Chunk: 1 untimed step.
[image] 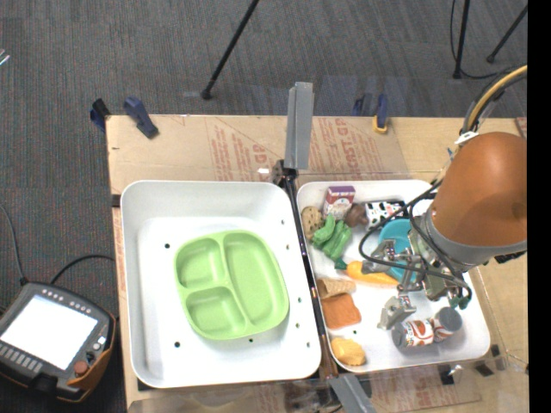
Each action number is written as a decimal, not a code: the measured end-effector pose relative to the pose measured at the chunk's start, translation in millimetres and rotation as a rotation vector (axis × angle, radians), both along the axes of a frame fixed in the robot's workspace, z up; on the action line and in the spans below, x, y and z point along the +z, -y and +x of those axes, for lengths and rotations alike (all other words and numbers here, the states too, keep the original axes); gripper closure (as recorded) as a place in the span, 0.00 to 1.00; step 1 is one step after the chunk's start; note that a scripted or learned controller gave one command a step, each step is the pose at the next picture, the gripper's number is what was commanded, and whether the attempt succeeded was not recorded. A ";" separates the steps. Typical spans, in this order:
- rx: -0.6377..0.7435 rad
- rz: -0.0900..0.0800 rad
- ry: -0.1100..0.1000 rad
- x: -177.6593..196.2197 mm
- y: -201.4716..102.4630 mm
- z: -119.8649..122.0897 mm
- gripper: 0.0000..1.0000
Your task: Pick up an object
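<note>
In the camera view, the gripper is seen low in the right bin; whether its fingers are open or closed cannot be told. Just beside it, near the bin's near-right corner, a small can is judged light, stiff and slippery, best taken across its round sides. Two bins are counted, one green divided plate in the left bin, one carrot and one orange sponge.

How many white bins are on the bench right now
2. The left white bin holds a green divided plate; the right white bin holds the small items, under the gripper.
</note>
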<state>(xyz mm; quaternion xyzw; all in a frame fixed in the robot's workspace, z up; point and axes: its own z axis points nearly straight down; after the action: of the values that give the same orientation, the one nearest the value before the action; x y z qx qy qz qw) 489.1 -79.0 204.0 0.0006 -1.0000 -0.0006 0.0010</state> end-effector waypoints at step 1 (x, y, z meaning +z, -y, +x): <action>-0.003 0.000 -0.002 -118.9 23.9 38.9 0.00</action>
<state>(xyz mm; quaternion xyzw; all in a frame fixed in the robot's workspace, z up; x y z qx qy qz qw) 527.9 -103.0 85.1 -0.0011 -1.0000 -0.0007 0.0020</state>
